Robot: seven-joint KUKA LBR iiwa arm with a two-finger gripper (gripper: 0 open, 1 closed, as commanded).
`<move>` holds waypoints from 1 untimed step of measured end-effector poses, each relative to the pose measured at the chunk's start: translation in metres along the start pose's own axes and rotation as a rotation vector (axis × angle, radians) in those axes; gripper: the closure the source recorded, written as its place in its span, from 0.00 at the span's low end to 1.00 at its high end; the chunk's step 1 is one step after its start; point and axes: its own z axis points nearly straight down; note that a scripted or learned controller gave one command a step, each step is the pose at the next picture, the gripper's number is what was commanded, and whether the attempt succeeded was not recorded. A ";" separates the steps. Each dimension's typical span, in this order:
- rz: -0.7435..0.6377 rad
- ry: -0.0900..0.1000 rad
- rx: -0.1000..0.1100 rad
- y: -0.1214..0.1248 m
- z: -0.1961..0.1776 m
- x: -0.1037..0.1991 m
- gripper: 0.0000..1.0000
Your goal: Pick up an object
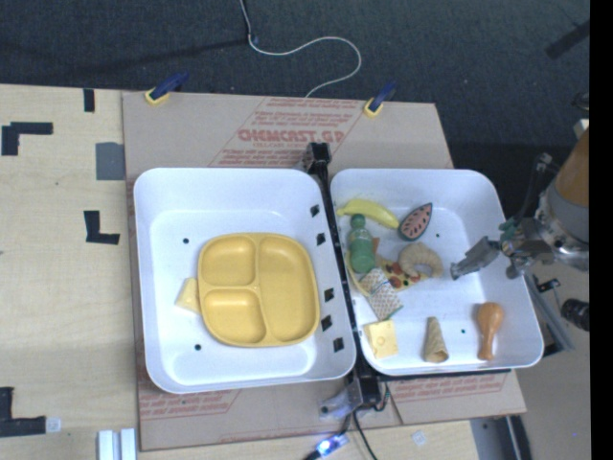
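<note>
Two white bins sit side by side on a cardboard sheet laid over the worktop. The left bin holds a yellow divided plate, with a pale yellow wedge tucked under the plate's left edge.

The right bin holds a scatter of toy food. A banana lies near the bin's upper left, with a green bottle just below it, close to the wall between the bins. A watermelon slice lies to the right of the banana. Below that sits a tan croissant-like piece, touching a small cluster of red and mixed bits. A patterned, netted piece lies under the bottle, and a yellow cheese block rests near the bin's lower left corner. An ice cream cone and a drumstick lie along the lower edge, set apart from each other.

The arm enters from the right, and the gripper reaches over the right bin's right side, above bare floor between the croissant-like piece and the drumstick. It touches no object, and nothing lies between its fingers. Whether it is open or closed is not clear from this angle.

A white cable loops across the dark floor above the worktop.
</note>
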 end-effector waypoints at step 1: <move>-0.004 -0.003 -0.013 0.003 -0.007 0.000 0.00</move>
